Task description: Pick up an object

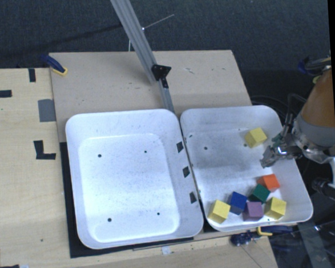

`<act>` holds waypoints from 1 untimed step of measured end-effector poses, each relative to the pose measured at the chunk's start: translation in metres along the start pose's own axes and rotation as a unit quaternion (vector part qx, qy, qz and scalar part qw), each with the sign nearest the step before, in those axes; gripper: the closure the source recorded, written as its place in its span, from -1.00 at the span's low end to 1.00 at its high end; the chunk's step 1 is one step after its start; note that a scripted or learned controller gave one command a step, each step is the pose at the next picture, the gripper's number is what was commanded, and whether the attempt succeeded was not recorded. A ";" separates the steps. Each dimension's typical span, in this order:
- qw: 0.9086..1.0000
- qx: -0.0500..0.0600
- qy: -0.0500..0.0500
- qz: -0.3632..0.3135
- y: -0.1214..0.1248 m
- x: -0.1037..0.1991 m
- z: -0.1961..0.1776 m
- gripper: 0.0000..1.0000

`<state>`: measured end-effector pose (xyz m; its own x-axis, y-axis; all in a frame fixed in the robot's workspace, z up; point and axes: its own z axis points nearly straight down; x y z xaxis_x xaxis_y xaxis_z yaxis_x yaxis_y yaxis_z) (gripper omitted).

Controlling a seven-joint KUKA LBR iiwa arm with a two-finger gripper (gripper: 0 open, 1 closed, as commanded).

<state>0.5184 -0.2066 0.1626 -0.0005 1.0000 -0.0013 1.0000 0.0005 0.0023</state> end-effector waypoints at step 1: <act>1.000 -0.001 0.000 -0.001 0.001 0.000 -0.050 1.00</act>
